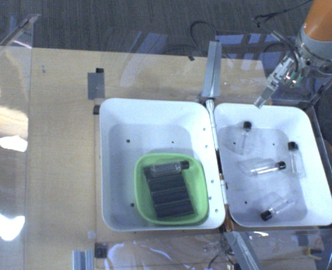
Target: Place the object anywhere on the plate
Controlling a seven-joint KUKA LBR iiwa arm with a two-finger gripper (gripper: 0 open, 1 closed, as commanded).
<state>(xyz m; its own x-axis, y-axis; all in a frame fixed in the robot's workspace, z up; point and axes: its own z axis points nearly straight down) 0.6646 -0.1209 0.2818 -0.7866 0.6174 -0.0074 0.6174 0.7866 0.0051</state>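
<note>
A green plate (139, 176) lies in the left bin (121, 145), toward its front. On the plate rests a dark ridged block (169, 196), and a clear vial with a black cap (168, 166) lies across the plate's far edge. In the right bin (317, 179) several clear vials with black caps lie loose, among them one near the back (245, 136), one in the middle (264, 167) and one at the front (275, 207). My gripper (263, 100) hangs above the back rim of the right bin, pointing down and to the left, with nothing seen in it.
A grey metal bar (212, 72) runs back from the joint between the two bins. Cables (202, 30) lie on the bench behind it. A small grey block (96, 85) sits beyond the left bin's back left corner.
</note>
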